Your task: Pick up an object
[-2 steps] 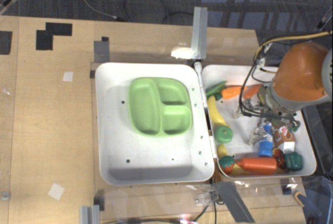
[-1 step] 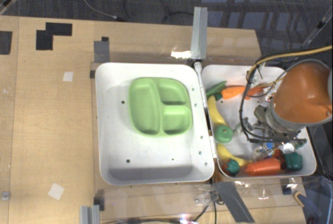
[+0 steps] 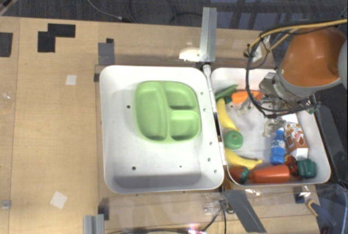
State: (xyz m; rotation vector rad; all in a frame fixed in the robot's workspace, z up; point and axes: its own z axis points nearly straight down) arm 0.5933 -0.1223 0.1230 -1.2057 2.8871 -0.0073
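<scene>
Arm (image 3: 312, 61) low over the right bin (image 3: 321, 143), tool (image 3: 270, 125) near the blue bottle (image 3: 278, 146), grip unclear.

The grey arm with its orange band (image 3: 312, 61) is cut off by the right edge and covers the back right corner of the right-hand shallow white bin (image 3: 324, 158). Beneath that arm, the claw (image 3: 272, 127) is too small and cluttered to tell how it stands. Just left of the arm, an orange carrot-like piece (image 3: 239, 97) is partly hidden by black cables. Below the arm, the print on the small brown-and-white carton (image 3: 296, 139) is too blurred to read.
</scene>
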